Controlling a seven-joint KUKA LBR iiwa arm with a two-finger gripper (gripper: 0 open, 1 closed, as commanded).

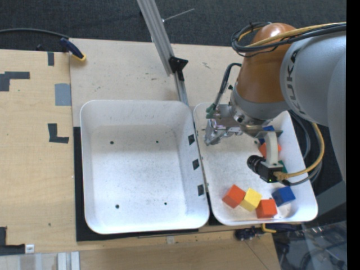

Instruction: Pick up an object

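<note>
Blocks sit in the right bin (222,167), beside the left bin (140,167): an orange block (233,196), then a yellow block (251,199) touching it, an orange-red block (266,208) and a blue block (284,195), all near that bin's front edge. Above them, near its far left corner, hangs the gripper (214,135); whether its jaws are released or clenched, I cannot tell.

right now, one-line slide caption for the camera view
Pincer hangs over the right bin, away from four blocks at its near end.
</note>
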